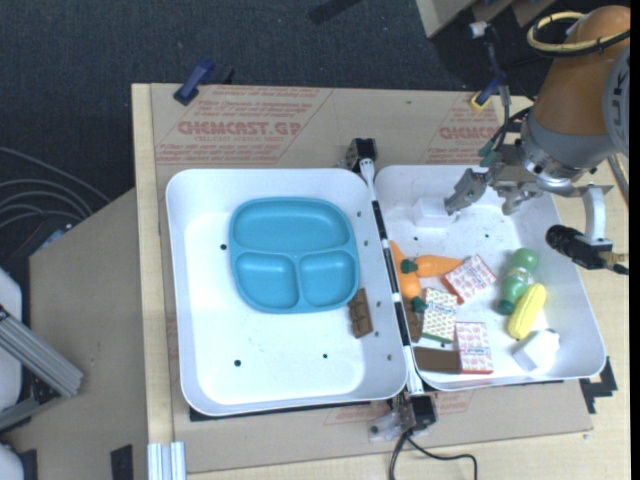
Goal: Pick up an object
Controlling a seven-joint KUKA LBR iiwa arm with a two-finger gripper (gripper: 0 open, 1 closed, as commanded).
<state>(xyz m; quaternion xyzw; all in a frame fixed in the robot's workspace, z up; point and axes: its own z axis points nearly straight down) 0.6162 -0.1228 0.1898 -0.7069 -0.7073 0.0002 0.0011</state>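
Note:
My gripper [490, 194] hangs open over the far part of the right bin [575, 358], its two grey fingers [463, 192] spread with nothing between them. Below it, nearer the front, lie an orange carrot [437, 266], a red-and-white patterned packet [470, 278], a green toy [517, 274], a yellow corn cob [527, 309], a white block [538, 349] and several small printed cards [472, 347]. A brown chocolate bar [360, 315] lies in the left bin beside the blue plate.
The left bin [200, 298] holds a blue divided plate [293, 252]. A black divider bar [385, 258] runs between the two bins. A black cable connector [570, 240] sticks out over the right bin's right side. Cardboard [300, 118] lies under both bins.

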